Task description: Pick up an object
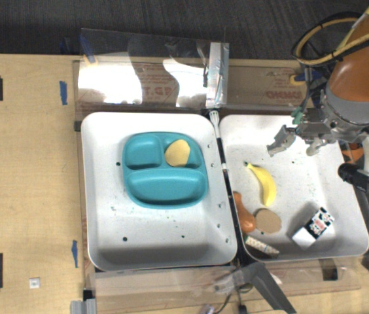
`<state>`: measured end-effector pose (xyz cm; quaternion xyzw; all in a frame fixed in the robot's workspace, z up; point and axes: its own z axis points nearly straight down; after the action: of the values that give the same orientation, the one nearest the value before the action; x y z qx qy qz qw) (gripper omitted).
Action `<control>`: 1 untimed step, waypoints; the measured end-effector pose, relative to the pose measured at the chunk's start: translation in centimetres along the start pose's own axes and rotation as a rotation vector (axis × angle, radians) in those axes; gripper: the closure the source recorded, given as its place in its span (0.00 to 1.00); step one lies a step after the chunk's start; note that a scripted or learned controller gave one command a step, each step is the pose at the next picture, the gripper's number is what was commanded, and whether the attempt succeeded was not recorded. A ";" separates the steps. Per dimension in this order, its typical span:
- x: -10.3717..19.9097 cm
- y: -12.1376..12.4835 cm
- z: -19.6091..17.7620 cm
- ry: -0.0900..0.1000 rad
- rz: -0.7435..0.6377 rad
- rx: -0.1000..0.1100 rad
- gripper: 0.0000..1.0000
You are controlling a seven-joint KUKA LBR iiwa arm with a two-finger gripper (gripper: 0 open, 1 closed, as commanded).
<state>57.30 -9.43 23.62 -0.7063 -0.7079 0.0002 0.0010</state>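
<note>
Two shallow white bins are seen side by side on a cardboard-topped bench, and the action is all on the right. In the left bin a teal divided tray is parked, with a yellow-orange lump set in its two o'clock compartment, well out of the arm's way.

The right bin is where candidates are offered: a banana near the middle, an orange-brown piece and a round tan disc touching at seven o'clock, a small carton at five o'clock, and a flat strip against the six o'clock rim. They are scattered apart, likely so each can be approached alone.

The gripper is held at the bin's one o'clock, above bare floor, its two fingers spread apart with nothing between them. Nothing is gripped yet. The banana, at seven o'clock from the gripper and nearest, is judged the likeliest target; its curve could let it roll out of a pinch.
</note>
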 end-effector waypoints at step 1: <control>-0.5 0.2 8.5 0.001 -0.122 0.005 0.00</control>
<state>57.51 -9.96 15.11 -0.6617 -0.7497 0.0018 0.0031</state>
